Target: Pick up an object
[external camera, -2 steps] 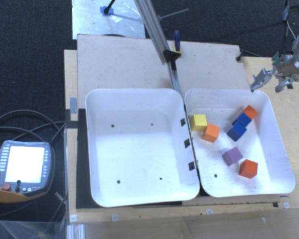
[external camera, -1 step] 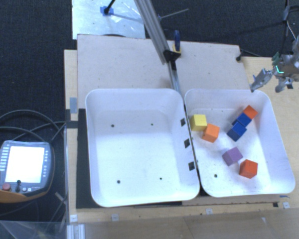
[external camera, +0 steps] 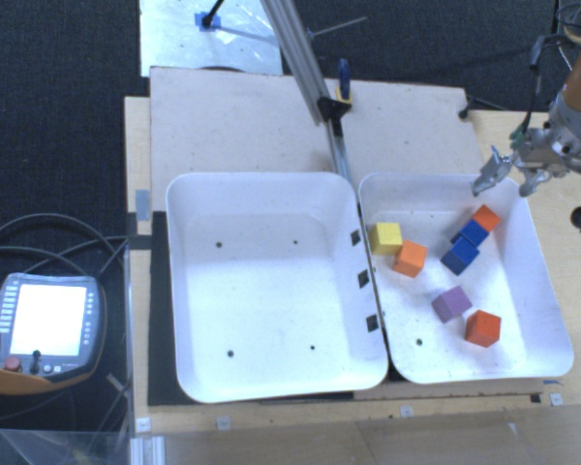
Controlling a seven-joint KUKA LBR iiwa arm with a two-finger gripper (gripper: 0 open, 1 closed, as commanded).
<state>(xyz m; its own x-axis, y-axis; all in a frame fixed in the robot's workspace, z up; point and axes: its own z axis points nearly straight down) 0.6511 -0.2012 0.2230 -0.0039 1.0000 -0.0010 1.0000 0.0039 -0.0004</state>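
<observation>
My gripper (external camera: 511, 178) hangs open over the far right corner of the right bin (external camera: 552, 310), with nothing between its two fingers. Just below it lie an orange block (external camera: 486, 218) and two blue blocks (external camera: 473, 233) (external camera: 459, 256) in a slanted row. A yellow block (external camera: 386, 236) and another orange block (external camera: 411, 258) sit near the bin's left wall. A purple block (external camera: 451, 303) and a red-orange block (external camera: 482, 327) rest toward the front.
The left bin (external camera: 261, 289) stands beside the right one. A slanted metal pole (external camera: 295, 46) with a clamp crosses above the bench at the back. A teach pendant (external camera: 41, 332) lies on the floor at the left.
</observation>
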